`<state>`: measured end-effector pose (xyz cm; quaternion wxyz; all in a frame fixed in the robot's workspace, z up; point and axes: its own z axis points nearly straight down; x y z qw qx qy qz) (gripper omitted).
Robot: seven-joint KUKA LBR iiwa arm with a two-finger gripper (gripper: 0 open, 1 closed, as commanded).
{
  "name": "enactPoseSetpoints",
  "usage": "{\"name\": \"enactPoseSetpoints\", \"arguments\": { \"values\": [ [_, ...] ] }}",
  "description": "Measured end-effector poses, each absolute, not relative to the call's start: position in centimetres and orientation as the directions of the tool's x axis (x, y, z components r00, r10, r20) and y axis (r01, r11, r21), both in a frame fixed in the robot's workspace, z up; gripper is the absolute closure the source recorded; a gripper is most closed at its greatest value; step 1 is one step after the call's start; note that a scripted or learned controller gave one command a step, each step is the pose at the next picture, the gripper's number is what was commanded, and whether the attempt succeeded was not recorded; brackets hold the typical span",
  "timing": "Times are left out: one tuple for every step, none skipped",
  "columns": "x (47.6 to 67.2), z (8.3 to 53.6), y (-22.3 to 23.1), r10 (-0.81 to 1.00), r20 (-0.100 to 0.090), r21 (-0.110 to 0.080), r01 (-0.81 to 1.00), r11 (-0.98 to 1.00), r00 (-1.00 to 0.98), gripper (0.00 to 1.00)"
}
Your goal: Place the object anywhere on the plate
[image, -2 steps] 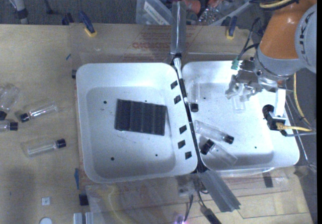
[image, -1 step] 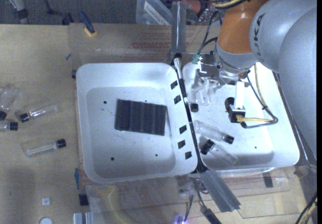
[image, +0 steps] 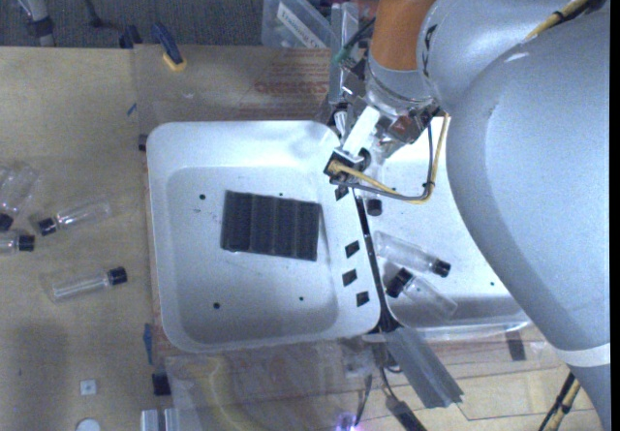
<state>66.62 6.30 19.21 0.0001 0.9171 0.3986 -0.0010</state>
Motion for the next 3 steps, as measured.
{"name": "enactPoseSetpoints", "arguments": {
  "values": [
    [63.9,30.6,16.1,0.871,-0.001,0.0,0.871,-0.49,0.49,1.0],
    [65.0,32.9,20.7,0.635,0.003,0.0,0.635,-0.773,0.773,1.0],
    [61.5,35.9,22.3,0.197,0.002,0.0,0.197,-0.98,0.98,1.0]
  ]
}}
